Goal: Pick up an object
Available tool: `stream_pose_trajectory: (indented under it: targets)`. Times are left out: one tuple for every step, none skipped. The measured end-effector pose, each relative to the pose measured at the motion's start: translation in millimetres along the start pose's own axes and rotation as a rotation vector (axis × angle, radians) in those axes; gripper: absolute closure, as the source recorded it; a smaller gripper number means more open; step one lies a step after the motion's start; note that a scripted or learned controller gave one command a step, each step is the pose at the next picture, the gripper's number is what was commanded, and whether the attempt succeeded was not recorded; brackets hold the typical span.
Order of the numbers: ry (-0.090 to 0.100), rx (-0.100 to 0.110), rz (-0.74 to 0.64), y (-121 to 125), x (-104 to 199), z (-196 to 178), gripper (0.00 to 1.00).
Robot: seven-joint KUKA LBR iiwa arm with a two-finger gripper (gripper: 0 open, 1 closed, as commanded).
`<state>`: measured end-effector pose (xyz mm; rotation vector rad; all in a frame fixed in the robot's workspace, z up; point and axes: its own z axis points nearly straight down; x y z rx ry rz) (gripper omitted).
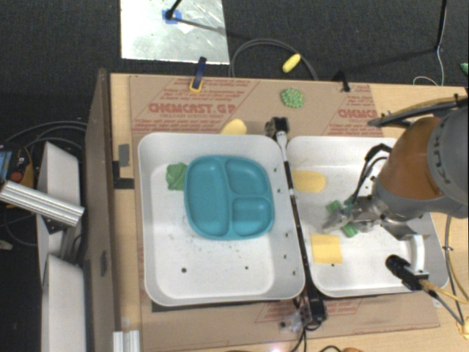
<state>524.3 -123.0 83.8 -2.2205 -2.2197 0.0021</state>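
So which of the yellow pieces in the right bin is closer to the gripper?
The square pale-yellow block, lying just below-left of the gripper. The flat oval yellow piece sits farther off, near the bin's upper left by the divider.

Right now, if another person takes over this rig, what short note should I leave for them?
Gripper: low in the right bin, at a small green object. Whether it grips the object cannot be told from this view.
Right bin also holds a yellow square block near the front and a yellow oval piece toward the back.
Left bin: a teal divided plate with a green leafy piece at its left edge.
Done: the arm has reached an object.
Left: confirm the grasp and lift the object clear of the bin.
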Motion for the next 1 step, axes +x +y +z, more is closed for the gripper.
stream_pose_trajectory:
  targets:
    - [-0.001,-0.006,-0.001,2.5,0.2,-11.3,1.0]
